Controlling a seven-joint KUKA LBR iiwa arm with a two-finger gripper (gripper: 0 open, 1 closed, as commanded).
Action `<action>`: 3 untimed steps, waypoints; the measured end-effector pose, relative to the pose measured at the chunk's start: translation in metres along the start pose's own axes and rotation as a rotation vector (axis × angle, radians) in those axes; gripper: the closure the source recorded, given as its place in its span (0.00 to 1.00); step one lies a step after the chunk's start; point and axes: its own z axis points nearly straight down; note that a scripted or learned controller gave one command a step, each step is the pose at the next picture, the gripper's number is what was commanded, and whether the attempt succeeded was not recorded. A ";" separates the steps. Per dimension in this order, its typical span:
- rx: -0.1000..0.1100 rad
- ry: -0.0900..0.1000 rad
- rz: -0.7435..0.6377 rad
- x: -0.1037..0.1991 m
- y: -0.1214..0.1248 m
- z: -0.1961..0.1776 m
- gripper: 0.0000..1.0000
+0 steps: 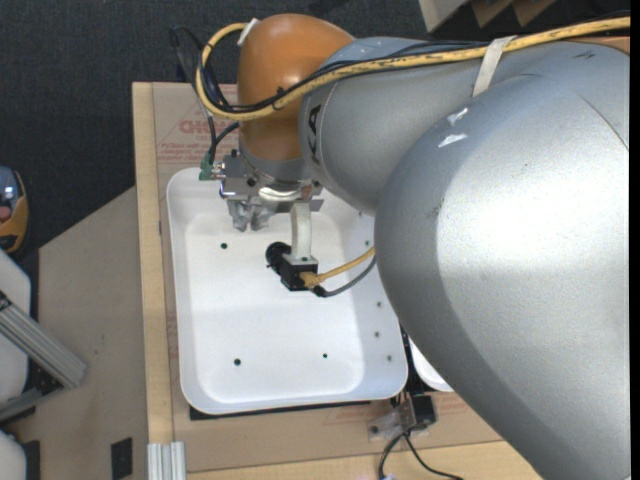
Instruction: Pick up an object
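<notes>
the gripper (243, 214) hangs low at the far end of the white bin (260, 358) — spread or pressed together, i cannot tell. the arm (500, 218) hides the thing to pick, so go down slow.

Arm (500, 218) grey, glossy with pale highlights; orange band (285, 68) above wrist. Gripper (243, 218) dull silver. Bin (270, 368) plain white, with a few small dark dots (237, 361) on its floor. Second bin (432, 373), right, white too. Bench (150, 288) tan, red lettering (185, 128) at far left. Floor (80, 48) dark grey, speckled. Rail (45, 353) near left, silver.
</notes>
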 end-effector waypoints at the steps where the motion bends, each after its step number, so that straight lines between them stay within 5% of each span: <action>1: -0.020 0.003 0.003 -0.035 0.031 -0.086 1.00; 2: -0.006 0.001 -0.003 0.001 0.020 -0.041 1.00; 3: -0.016 0.004 -0.001 0.000 0.026 -0.108 1.00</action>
